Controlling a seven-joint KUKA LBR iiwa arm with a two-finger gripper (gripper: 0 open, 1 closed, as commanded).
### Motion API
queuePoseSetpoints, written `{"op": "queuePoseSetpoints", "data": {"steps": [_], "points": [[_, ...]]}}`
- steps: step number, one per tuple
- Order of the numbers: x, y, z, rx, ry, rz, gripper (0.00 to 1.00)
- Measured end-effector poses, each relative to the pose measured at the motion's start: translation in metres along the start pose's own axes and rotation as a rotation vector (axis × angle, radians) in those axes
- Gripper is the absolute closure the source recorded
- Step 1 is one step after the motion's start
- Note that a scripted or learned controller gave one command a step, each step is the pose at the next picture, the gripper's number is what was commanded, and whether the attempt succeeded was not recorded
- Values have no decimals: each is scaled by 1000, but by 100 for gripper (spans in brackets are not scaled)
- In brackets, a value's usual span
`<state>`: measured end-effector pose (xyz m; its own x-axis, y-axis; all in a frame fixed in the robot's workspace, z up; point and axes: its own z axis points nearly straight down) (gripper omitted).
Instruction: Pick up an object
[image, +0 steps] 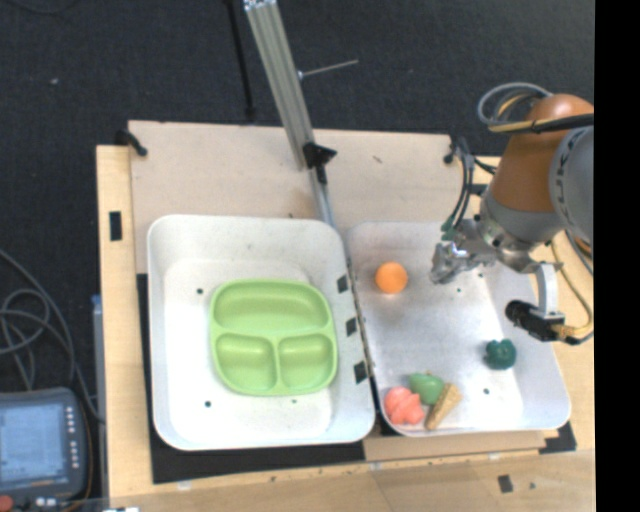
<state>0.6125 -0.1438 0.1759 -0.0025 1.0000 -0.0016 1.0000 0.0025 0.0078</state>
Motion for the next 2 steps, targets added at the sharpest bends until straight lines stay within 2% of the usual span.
{"op": "queuePoseSetpoints", "data": {"steps": [2], "points": [[7,5,-104,0,0,-2,100]]}}
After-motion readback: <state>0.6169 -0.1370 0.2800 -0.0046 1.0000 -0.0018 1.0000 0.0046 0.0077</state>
